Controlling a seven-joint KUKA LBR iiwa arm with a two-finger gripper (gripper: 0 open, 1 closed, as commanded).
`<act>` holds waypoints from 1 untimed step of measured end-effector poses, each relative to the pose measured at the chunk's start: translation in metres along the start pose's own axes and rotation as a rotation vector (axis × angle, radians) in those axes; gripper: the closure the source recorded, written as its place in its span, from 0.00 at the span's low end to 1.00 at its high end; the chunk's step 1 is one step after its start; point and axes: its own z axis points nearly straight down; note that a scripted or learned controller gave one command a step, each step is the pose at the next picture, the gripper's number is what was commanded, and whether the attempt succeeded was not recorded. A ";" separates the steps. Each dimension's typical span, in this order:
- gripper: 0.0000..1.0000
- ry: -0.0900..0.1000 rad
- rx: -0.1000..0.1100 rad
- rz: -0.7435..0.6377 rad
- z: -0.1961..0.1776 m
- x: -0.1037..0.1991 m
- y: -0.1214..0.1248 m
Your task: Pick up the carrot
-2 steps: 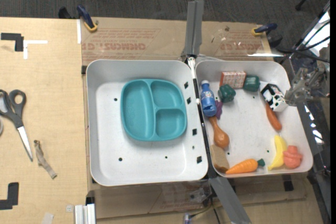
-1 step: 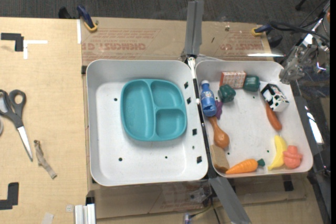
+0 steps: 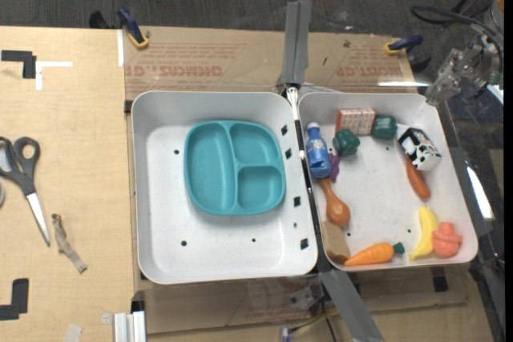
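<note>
We have not reached yet: gripper [image 3: 463, 70], state unreadable, sits outside the right bin [image 3: 458, 172]; next, descend over carrot [image 3: 373, 254].

The carrot [image 3: 373, 254] lies flat at the near edge of the right bin [image 3: 377, 172] — orange, tapered, with a small green top at its right end and the pointed tip aimed left. It sits far from the gripper [image 3: 457, 76], which hangs beyond the bin's far right corner — well apart, nothing touching it from above.
</note>
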 end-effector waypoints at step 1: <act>1.00 0.001 0.000 0.020 -0.014 0.005 -0.002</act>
